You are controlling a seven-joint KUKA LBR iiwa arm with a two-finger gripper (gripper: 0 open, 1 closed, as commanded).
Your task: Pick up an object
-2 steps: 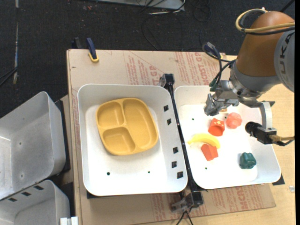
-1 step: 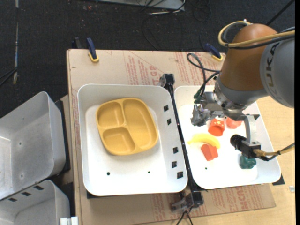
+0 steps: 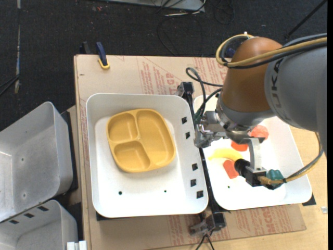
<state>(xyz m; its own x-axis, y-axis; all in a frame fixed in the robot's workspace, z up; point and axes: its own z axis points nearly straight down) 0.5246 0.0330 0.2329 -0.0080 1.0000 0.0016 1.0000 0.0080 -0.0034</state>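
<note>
The grey arm with its orange band (image 3: 252, 66) reaches in from the right and hangs over the right bin (image 3: 294, 191). Its gripper (image 3: 212, 134) sits low over that bin's left edge, mostly hidden under the wrist. Small objects lie in the right bin beside it: a yellow piece (image 3: 223, 153), an orange piece (image 3: 229, 168) and a red-orange piece (image 3: 258, 133), partly covered by the arm. I cannot make out anything held.
The left bin (image 3: 99, 191) holds a yellow divided plate (image 3: 140, 139). A black fitting with a teal connector (image 3: 260, 176) and cables hangs off the wrist over the right bin. Grey tubs (image 3: 31, 155) stand off the bench at the left.
</note>
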